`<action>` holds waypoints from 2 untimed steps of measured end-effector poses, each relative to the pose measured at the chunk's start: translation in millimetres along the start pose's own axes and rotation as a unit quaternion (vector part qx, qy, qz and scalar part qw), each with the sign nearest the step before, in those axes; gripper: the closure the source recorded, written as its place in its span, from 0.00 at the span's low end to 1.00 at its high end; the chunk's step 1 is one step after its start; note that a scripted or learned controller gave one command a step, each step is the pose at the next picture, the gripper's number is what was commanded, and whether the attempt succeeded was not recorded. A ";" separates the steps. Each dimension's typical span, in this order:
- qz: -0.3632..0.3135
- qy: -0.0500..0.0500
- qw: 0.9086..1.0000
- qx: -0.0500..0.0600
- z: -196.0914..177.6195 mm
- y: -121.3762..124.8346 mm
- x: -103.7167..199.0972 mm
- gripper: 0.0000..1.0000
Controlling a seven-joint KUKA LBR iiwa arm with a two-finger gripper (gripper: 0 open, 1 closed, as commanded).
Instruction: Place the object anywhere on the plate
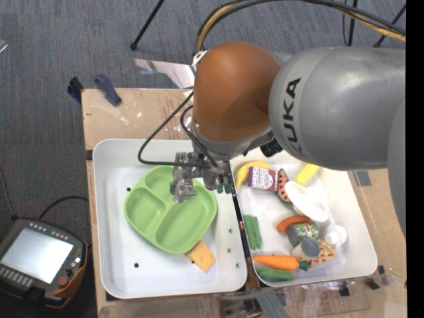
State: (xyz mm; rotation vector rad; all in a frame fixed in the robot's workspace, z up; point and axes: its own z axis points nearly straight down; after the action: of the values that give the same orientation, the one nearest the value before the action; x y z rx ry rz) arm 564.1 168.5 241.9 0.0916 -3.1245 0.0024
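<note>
Camera view, one entry per item, places given against the green plate (171, 214).

Item: green plate, three compartments, lying flat in the left white bin (109, 270). Bare plastic, nothing resting in any compartment that can be seen.

Item: yellow wedge (201, 256), cheese-like toy, lying in the left white bin at the plate's near right rim, touching or just off its edge; which cannot be told. Taken here as the likely object of the task, since it is the one loose thing beside the plate; that is a judgement. Probably light, stiff moulded plastic, smooth and somewhat slippery, not fragile. Best hold, by estimate: across the two flat broad faces or the short parallel sides, not on the slanted edge, where fingers would slide off.

Item: claw (185, 189), hanging over the plate's upper middle, near the divider ridge. Nothing is seen between its parts. Whether it stands apart or together cannot be told; the metalwork is small and crowded.

Item: arm (331, 105), grey, with an orange band (233, 91), reaching in from the plate's right, wrist pointed straight down, black cable looping to the plate's upper left.

Item: right white bin (363, 234), to the plate's right, holding mixed toy food.

Item: desk (112, 114), cardboard-brown, beyond the plate.
</note>
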 end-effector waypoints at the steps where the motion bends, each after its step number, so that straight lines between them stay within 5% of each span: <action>1: -0.062 -0.005 0.998 0.000 19.4 -57.3 35.8 1.00; 2: -0.219 -0.009 0.976 0.000 -43.9 -87.8 -35.8 1.00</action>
State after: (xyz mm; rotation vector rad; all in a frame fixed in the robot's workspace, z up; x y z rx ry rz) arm 605.7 83.1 285.3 0.7793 -3.0450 -0.0034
